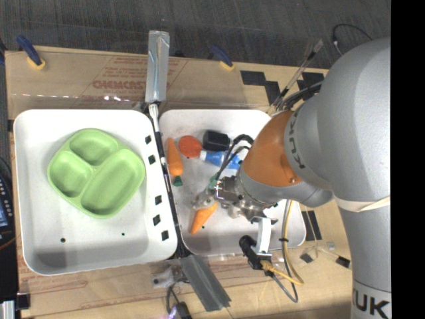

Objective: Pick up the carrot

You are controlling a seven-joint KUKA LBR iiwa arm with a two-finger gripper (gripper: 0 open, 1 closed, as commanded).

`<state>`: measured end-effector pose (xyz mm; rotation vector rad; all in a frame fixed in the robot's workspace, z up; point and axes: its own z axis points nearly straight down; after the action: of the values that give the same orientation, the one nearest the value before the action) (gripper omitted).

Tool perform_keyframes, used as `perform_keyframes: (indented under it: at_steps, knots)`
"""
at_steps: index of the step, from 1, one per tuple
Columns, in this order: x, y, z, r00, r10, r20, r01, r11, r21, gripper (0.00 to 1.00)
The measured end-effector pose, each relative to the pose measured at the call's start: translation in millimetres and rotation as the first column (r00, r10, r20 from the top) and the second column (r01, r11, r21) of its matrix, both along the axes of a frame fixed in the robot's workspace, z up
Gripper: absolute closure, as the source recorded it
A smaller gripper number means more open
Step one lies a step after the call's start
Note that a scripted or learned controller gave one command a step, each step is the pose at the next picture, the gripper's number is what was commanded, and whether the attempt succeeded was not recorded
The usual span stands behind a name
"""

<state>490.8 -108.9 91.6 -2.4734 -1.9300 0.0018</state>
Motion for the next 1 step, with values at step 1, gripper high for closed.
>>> perform_keyframes:
  at_steps: [1]
  knots:
    - [0.0,0.3,9.2,1.000,0.004,-0.002,-0.004,1.000,0.001,1.00]
